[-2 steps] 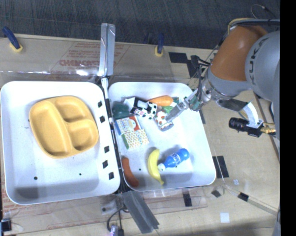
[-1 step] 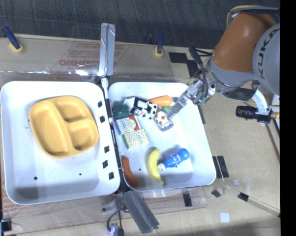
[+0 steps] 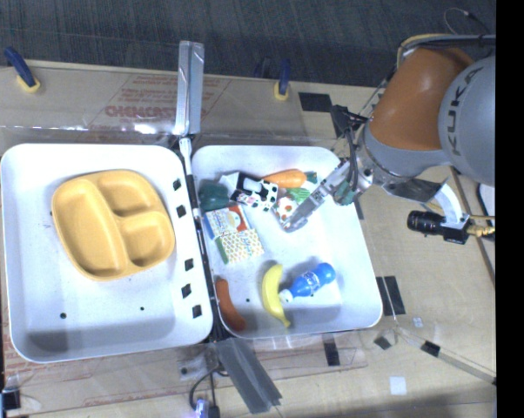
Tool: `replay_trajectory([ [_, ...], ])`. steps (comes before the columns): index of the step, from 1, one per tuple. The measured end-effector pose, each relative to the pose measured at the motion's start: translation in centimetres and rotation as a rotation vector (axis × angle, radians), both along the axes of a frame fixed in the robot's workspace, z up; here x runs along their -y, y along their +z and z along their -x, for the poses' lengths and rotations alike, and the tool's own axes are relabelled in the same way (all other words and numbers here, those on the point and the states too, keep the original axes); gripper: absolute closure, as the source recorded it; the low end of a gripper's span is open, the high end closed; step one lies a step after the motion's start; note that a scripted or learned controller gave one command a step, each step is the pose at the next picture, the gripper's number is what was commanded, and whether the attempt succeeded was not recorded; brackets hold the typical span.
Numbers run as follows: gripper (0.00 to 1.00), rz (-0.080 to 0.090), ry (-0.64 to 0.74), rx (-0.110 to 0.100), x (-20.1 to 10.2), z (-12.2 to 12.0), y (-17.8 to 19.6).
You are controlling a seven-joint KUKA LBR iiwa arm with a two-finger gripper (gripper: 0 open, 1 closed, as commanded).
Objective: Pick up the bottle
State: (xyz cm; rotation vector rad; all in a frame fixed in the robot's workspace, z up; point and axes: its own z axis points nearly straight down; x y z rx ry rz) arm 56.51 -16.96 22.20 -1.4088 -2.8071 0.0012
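Lying flat, bottle [image 3: 309, 281] points its cap lower-left.

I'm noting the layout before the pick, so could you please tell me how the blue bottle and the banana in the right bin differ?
The bottle is blue with a white cap end; the banana is yellow. The bottle is straight and stubby, while the banana is curved and tapers. The bottle lies slanted, its blue end up-right, whereas the banana runs nearly top to bottom. Both lie flat at the right bin's near edge, touching or nearly so.
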Motion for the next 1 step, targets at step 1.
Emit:
replay_trajectory([
  [1,0.00,-0.001,0.073,-0.001,1.86,5.93,-10.26],
])
